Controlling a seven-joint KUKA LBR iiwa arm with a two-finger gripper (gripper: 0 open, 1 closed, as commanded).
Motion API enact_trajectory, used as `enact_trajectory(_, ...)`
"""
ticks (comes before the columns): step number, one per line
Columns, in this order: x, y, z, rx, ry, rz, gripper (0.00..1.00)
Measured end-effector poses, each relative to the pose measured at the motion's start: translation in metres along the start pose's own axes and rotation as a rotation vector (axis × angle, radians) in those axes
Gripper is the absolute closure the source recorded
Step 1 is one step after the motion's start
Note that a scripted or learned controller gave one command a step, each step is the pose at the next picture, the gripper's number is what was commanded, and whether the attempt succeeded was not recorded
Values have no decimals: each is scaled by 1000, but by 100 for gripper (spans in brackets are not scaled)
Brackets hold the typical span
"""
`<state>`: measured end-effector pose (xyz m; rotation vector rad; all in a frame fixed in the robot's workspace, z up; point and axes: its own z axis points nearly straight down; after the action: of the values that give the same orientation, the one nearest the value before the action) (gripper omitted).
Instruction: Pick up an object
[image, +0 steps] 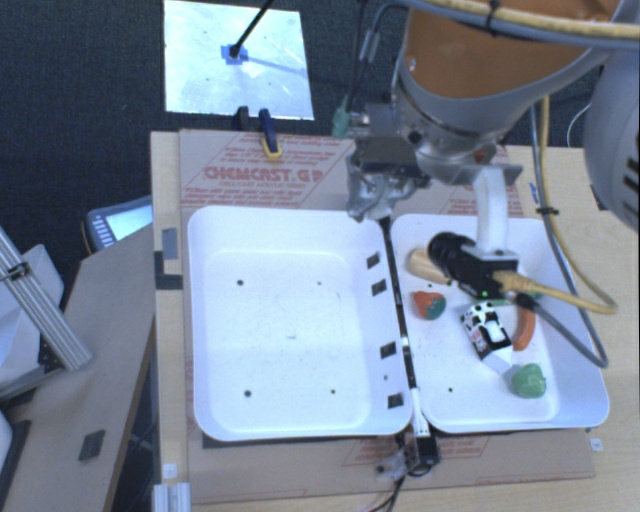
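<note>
the green lump (527, 380) is sitting nearest me, in the front corner of the right bin (575, 400). just behind it a small black and white thing (486, 330) is lying beside an orange carrot-like stick (524, 328), and a red and green ball (430, 305) is resting nearer the middle divider. further back a pale wooden handle (425, 266) is poking out from under the arm's black fitting. the pincer (372, 205) is hanging over the far edge where the two bins meet, and i cannot tell whether it is released or clenched. nothing is showing in its grip. i reckon it should be choosing the ball or the lump, since each is lying apart from its neighbours, and dropping straight down on it.
</note>
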<state>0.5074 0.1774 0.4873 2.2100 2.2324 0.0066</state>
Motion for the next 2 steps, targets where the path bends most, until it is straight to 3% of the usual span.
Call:
enact_trajectory(1, 51, 49, -26, -4, 0, 3, 100)
enact_trajectory(2, 49, 47, -24, 1, -2, 5, 0)
